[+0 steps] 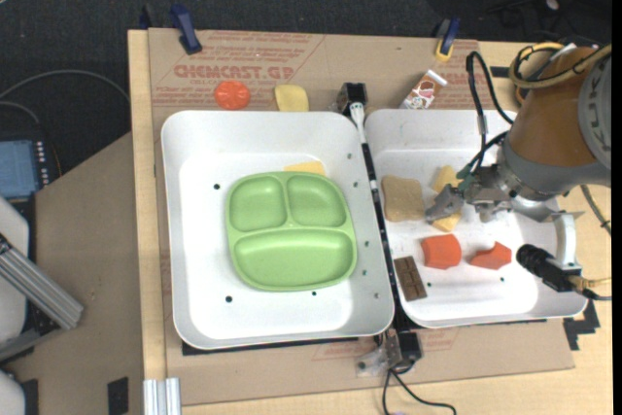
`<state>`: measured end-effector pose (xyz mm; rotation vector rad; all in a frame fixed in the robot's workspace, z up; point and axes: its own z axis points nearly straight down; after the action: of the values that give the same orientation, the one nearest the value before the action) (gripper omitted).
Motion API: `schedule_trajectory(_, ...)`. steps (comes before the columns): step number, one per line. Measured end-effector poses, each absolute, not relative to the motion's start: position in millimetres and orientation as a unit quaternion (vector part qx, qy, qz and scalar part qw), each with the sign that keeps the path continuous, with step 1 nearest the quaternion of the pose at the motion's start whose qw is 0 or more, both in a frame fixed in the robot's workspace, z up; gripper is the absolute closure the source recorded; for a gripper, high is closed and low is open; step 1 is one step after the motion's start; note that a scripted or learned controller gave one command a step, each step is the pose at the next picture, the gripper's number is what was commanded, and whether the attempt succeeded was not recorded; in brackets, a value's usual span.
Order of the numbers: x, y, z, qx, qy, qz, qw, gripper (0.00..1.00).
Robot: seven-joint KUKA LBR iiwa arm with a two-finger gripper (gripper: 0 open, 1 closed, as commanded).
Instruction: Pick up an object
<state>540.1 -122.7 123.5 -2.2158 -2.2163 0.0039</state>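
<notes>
Hovering low in the right bin point(544, 306), gripper point(449, 202) over a yellow piece point(445, 222); finger state impossible to tell.

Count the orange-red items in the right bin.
2: an orange block left of centre, and a red-orange piece to its right. The arm could hide more.
</notes>
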Motion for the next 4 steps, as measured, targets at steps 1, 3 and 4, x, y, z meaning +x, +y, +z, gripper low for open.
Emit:
schedule_trajectory(1, 520.1, -121, 82, -0.707, -0.707, 0.0015, 0.003, 0.0)
schedule_trajectory(3, 530.4, -101, 83, -0.706, -0.709, 0.0008, 0.005, 0.0)
schedule_trajectory(4, 494.8, -98, 84, -0.707, -0.707, 0.001, 0.002, 0.0)
